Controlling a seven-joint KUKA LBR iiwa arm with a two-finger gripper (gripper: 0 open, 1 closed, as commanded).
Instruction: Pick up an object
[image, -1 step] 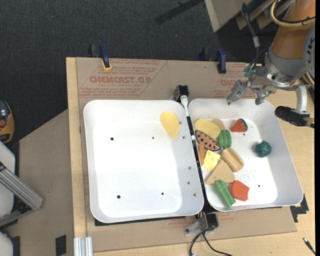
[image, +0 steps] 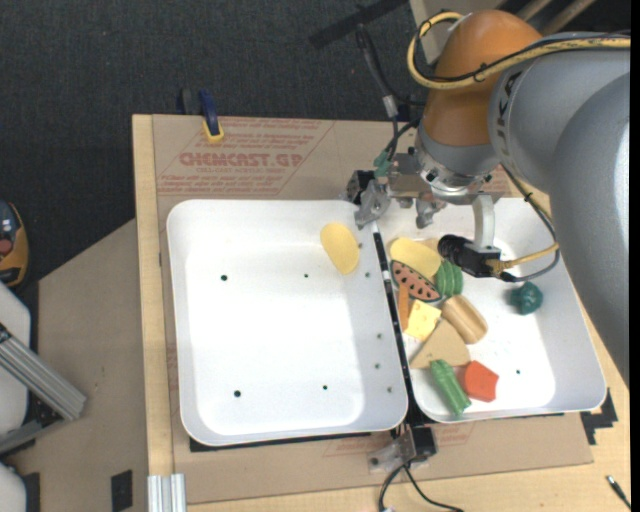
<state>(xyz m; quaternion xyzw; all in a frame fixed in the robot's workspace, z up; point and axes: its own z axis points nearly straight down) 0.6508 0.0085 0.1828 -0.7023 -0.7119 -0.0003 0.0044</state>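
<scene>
Start at the near end of the right bin (image: 560, 400). A green vegetable (image: 448, 387) lies there just beside a red piece (image: 481, 381), with bare floor around both, so you get an uncluttered grasp on either one. Behind them the pile tightens: a tan wedge (image: 445, 350), a yellow block (image: 422, 320), a brown cylinder (image: 463, 318) and a watermelon slice (image: 415, 280) touch or overlap. A descent here would likely nudge several of them and close on none.

The teal ball (image: 524, 297) sits apart toward the right and looks likely to roll. In the left bin (image: 200, 330), a yellow oval piece (image: 340, 247) lies alone near the divider, probably your easiest target. Farthest back, the gripper (image: 432, 206) hangs over the far edge of the right bin. You cannot tell whether it is open or closed, and nothing is visibly held. Pick a lone object, centre over it, then descend straight.
</scene>
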